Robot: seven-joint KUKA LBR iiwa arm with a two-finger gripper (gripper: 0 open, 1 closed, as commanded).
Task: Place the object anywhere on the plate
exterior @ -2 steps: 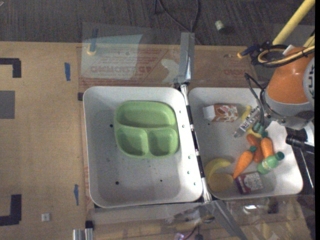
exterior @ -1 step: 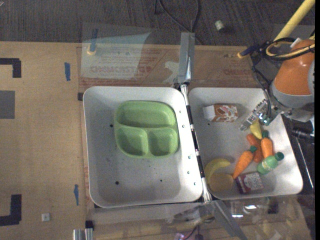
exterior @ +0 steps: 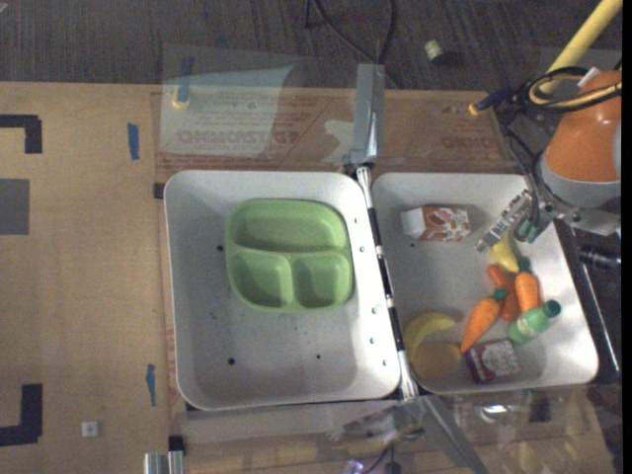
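Left bin w/ green plate, right bin w/ juice carton, carrots, small bottle; gripper hovers over right bin's upper side holding nothing, finger gap can't tell; toy items prob light, stiff plastic, carrot slippery—pinch mid-body across width.
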